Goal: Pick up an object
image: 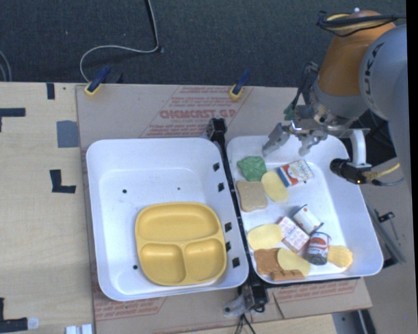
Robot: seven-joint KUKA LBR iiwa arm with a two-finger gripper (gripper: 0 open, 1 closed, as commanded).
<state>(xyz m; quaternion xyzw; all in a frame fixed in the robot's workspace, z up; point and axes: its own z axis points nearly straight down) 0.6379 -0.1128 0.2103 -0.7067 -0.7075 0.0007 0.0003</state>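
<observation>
We look down on a pale wooden bench (pixel 33 224) covered in its middle by a sheet of brown cardboard (pixel 186 109), which is clipped at its far edge by a yellow clamp (pixel 94 85) and a blue clamp (pixel 240 86); beyond the bench lies dark carpet with a thin white cable (pixel 122 46) looping across it. Two shallow white bins sit side by side on the cardboard. The left bin (pixel 106 173) holds a yellow divided tray (pixel 179 241) toward its near right corner. The right bin (pixel 365 219) holds the loose objects: a green crumpled piece (pixel 251 167) at the far left, a tan sponge-like square (pixel 251 194), a yellow oval (pixel 275 186), a small red-and-white packet (pixel 294 172), and nearer us a small carton (pixel 292 234), a little can (pixel 317 248) and several yellow and brown pieces. We see the gripper (pixel 292 141) at the right bin's far edge, its two fingers spread apart with nothing between them, above the bin's far wall and just beyond the green piece and the packet.
</observation>
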